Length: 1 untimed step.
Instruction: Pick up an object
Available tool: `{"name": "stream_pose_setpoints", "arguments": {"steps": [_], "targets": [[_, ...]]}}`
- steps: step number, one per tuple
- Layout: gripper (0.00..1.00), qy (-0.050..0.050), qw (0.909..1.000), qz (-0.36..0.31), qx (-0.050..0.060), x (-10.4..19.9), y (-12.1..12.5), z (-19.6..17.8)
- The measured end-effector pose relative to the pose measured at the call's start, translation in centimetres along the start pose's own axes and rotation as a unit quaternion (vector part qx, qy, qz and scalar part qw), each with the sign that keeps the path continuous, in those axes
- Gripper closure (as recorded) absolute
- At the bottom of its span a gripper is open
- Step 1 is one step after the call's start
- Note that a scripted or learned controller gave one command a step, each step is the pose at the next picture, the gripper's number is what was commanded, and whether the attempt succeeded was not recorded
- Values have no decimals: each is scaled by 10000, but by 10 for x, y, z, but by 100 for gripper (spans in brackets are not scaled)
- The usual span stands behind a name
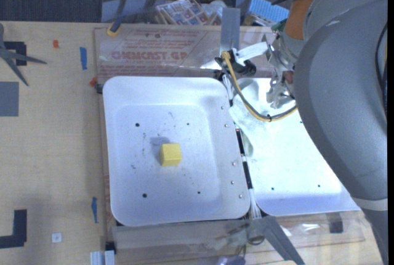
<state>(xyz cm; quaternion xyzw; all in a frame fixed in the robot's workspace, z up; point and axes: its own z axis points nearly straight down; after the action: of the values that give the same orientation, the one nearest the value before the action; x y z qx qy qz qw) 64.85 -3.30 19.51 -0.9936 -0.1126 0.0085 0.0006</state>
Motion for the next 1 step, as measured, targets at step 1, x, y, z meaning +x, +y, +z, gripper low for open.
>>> {"name": "stream_pose_setpoints", "arguments": {"steps": [1], "targets": [[100,-31,10000,2,3,-1,1,-7]]}}
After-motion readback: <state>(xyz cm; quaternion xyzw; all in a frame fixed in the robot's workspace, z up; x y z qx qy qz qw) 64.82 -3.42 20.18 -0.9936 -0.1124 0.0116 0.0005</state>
